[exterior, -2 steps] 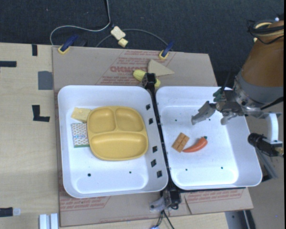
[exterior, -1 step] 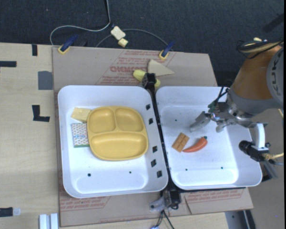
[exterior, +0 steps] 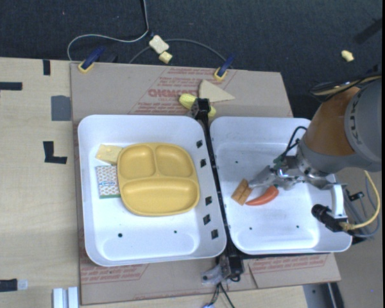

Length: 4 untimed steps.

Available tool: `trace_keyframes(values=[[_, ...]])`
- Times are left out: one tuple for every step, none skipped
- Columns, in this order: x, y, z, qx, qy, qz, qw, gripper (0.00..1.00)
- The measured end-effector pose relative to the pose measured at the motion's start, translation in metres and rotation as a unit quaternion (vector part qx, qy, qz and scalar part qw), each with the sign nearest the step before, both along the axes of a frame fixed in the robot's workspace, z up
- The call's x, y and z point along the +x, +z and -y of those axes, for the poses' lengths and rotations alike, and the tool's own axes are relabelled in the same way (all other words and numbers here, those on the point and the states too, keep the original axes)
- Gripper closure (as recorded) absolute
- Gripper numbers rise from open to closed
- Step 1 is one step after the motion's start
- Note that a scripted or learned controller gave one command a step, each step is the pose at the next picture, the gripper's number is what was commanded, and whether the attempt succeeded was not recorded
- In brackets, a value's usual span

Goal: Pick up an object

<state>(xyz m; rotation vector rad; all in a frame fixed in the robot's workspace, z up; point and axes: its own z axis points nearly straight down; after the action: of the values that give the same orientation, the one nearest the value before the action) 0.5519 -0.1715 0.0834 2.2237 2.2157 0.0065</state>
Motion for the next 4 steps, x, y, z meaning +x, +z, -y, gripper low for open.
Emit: trace_keyframes(values=[[0.002, 0.015, 0.0, -0.0025, 0.003, 0.003, 1.0, 1.0], [0.001, 0.015, 0.0, -0.0023, 0.002, 0.002, 1.0, 0.0], [-0.069, 0.087, 0.055, -0.0023, -0.002, -0.002, 1.0, 0.0], [-0.062, -0.001, 0.041, -0.003, 0.002, -0.001, 1.0, 0.0]])
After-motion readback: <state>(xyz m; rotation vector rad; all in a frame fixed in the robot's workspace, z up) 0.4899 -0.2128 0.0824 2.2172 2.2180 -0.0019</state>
